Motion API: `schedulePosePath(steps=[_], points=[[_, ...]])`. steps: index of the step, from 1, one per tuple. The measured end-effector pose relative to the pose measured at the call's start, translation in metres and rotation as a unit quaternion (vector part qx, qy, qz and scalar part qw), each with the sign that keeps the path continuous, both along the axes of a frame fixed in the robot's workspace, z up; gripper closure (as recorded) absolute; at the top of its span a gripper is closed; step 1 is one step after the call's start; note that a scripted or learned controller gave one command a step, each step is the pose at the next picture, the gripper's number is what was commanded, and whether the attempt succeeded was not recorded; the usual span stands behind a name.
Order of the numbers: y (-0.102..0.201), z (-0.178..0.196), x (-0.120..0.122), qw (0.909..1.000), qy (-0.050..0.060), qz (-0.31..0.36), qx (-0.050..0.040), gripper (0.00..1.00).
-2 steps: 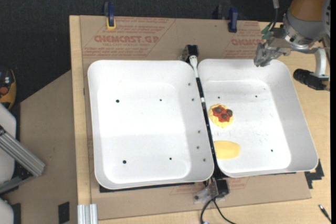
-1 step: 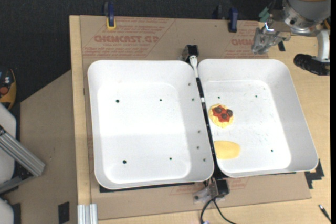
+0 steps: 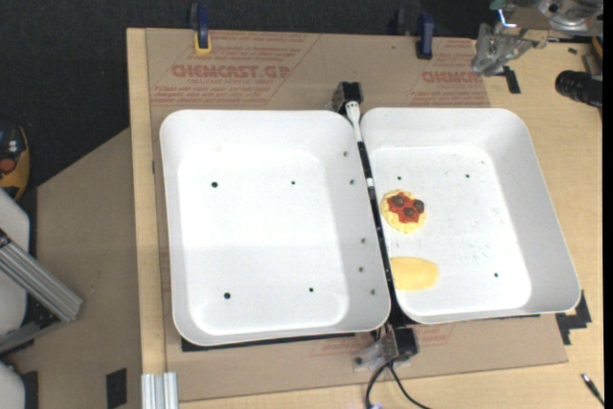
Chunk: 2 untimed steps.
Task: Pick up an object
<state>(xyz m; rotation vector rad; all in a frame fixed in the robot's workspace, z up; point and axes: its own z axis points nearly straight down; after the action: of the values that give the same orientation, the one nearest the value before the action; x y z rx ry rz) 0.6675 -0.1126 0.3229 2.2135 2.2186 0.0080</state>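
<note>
Two small objects lie in the right bin (image 3: 517, 206), near its left wall. One is a round yellow piece with red and dark spots on top (image 3: 404, 211). The other is a plain yellow oval piece (image 3: 415, 273) just in front of it, near the bin's front edge. My gripper (image 3: 495, 51) hangs at the upper right, beyond the right bin's far rim and well away from both objects. Nothing shows between its fingers.
The left bin (image 3: 192, 235) sits beside the right one on a brown board (image 3: 239, 62). Blue clamps (image 3: 200, 22) (image 3: 424, 34) hold the board's far edge. A black divider (image 3: 362, 158) runs between the bins. Cables lie at the front (image 3: 388, 359).
</note>
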Motion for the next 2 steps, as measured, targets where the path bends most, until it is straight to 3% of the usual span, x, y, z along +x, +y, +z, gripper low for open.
schedulePosePath(steps=[1, 2], points=[[0.062, -0.066, -0.001, 1.0, 0.008, 0.002, 0.0021, 1.0], [0.136, 0.044, 0.0, 1.0, -0.003, 0.003, 0.0022, 1.0]])
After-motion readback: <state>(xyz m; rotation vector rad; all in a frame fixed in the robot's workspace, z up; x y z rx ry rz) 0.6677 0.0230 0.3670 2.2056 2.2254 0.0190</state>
